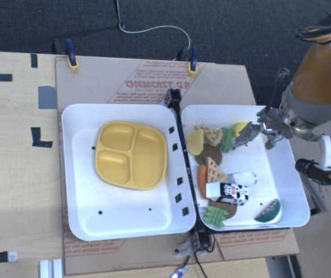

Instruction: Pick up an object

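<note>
Where the right bin (286,172) holds its heap of toy food, the pieces crowd toward its left half: a pale yellow round piece (195,143) against the divider, a pizza slice (213,135) and a green piece (227,139) just beside it, a brown disc (213,154) below them, an orange carrot (202,180) and a second pizza slice (214,171) further down; a black-and-white cow figure (234,192) lies near the middle, a green ridged piece (214,215) sits at the near edge, and a watermelon slice (268,211) lies apart at the near right corner; the gripper (252,133) hangs over the far part of this bin, near the green piece, its dark fingers slightly parted with nothing between them; the left bin (78,172) carries a yellow divided plate (131,154); both bins rest on a cardboard sheet (154,83) clamped to the bench
</note>
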`<control>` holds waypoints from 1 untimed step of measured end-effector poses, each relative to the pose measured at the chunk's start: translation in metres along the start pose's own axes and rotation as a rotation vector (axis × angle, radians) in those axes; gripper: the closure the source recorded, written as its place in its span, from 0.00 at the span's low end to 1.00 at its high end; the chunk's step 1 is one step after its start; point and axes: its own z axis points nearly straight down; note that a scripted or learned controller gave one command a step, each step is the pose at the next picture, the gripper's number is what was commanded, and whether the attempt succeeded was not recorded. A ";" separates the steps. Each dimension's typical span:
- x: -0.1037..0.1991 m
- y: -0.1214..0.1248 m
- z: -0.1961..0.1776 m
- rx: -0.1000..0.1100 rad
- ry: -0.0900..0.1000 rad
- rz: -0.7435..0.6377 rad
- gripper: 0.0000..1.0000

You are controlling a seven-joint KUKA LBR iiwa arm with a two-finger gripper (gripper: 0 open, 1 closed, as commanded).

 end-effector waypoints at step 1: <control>-0.017 -0.064 0.083 0.013 0.004 0.006 0.00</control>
